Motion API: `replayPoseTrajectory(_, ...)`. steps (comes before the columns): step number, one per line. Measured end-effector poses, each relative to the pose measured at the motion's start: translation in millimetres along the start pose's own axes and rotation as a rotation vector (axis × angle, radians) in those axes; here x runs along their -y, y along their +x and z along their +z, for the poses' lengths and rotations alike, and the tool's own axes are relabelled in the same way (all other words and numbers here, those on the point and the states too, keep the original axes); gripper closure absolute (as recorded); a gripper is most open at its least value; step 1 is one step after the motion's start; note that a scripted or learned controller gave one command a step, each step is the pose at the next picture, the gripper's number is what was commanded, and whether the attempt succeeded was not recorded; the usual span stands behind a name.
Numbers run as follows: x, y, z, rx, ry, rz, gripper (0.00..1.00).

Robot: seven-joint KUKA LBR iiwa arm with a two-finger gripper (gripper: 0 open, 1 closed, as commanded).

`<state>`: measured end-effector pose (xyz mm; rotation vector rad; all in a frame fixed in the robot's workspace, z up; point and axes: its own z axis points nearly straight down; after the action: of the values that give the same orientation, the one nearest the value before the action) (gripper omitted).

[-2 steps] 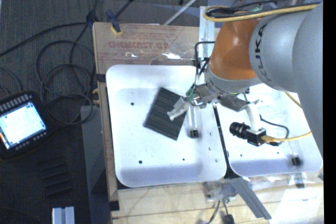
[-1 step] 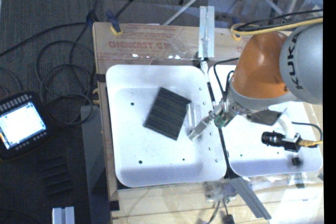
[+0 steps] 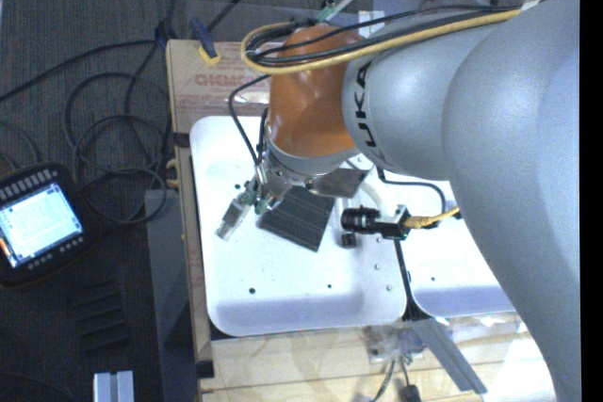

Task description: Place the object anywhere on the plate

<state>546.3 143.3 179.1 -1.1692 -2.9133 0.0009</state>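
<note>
1. Your arm [image 3: 452, 99] reaches in from the right and hangs low over the left bin [image 3: 283, 297]; its orange band [image 3: 306, 99] sits directly above the wrist.
2. The end effector [image 3: 247, 202] points down and to the left over the bin floor. You cannot tell from this view whether it is released or clenched, and nothing can be seen held by it.
3. A dark ribbed rectangular piece [image 3: 297, 219] lies just below the wrist. It may be part of the tooling or the object itself; you cannot tell which.
4. A small grey elongated piece [image 3: 229, 223] lies at the lower left of the end effector, close to its tip. It may be the task's object, resting on the bin floor, but this is a judgement.
5. No plate can be picked out; much of both bins is hidden behind the arm. The right bin [image 3: 462, 292] shows a strip of white floor.
6. Step in hand, as judged: the approach or grasp in the left bin. Your next move calls for a confirmed hold before any carry toward the plate.
</note>
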Motion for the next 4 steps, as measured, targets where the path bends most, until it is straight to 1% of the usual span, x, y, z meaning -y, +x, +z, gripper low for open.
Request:
replayPoseTrajectory(1,59.7,-39.5,-157.1,0.006,-0.002,-0.478,0.00)
replayPoseTrajectory(2,2.6,-87.5,-146.5,0.006,-0.002,-0.641,0.00)
replayPoseTrajectory(3,-2.1,-132.1,-102.6,0.005,-0.001,-0.777,0.00)
replayPoseTrajectory(4,-20.1,-70.7,-145.2,0.006,-0.004,-1.233,0.00)
